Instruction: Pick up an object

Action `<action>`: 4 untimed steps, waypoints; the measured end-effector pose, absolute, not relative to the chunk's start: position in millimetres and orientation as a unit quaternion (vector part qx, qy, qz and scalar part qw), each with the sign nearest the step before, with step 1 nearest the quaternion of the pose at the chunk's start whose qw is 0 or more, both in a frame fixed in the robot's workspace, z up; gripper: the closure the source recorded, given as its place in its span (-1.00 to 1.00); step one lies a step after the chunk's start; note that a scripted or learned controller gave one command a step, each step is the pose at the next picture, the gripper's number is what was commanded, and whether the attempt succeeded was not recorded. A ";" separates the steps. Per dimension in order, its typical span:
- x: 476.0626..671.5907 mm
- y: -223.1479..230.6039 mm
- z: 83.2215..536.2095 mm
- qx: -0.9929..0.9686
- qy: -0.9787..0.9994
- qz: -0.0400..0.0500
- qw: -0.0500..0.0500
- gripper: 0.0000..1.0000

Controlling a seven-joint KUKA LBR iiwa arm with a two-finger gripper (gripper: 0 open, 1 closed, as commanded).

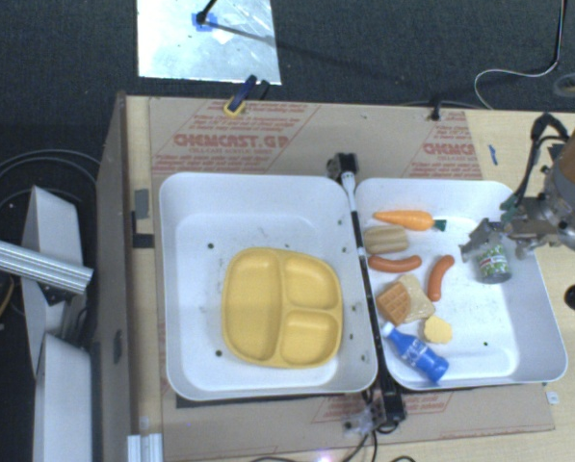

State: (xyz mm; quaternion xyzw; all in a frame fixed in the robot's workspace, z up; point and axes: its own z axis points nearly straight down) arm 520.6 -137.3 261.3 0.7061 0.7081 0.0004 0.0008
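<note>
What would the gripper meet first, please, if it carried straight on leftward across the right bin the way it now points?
Probably the orange sausage, the nearest thing left of the gripper. A small greenish object sits right at the gripper, and height above the right bin is unclear, so it might pass over.

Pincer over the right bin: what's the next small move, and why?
Probably a short lift straight up. The pincer sits at a small greenish jar near the right bin's right side, apart from the sausage and carrot. Whether the jar is actually gripped can't be told; a small lift would show it.
</note>
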 end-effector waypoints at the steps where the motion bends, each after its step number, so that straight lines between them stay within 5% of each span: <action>1: 559.6 -144.1 102.3 0.707 0.707 -0.001 -0.002 -1.00; 2: 569.6 -142.6 88.7 0.707 0.708 0.002 0.003 -1.00; 3: 570.2 -142.4 98.1 0.706 0.708 0.003 0.004 1.00; 4: 573.0 -64.7 185.8 0.705 0.709 0.002 0.001 1.00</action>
